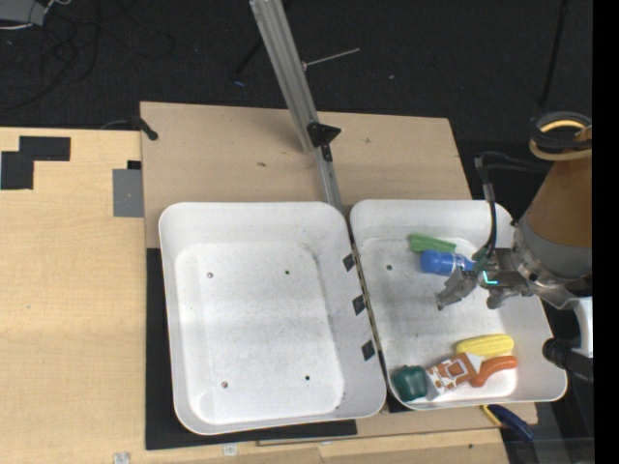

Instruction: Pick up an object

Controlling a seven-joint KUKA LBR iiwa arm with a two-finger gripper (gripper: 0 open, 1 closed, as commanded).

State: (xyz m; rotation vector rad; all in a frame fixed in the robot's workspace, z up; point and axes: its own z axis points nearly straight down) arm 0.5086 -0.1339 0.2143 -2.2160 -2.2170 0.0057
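I see the right shallow white plastic bin (pixel 387 222) holding a blue bottle (pixel 438 262), green piece (pixel 426 244), yellow corn-like toy (pixel 485 344); hand (pixel 471 289) spread apart above.

You see a bench (pixel 68 259) of light wood with a brown board (pixel 242 153) on it. On the bench lie two white bins side by side, the left bin (pixel 261 317) and the right bin (pixel 426 317), touching each other.
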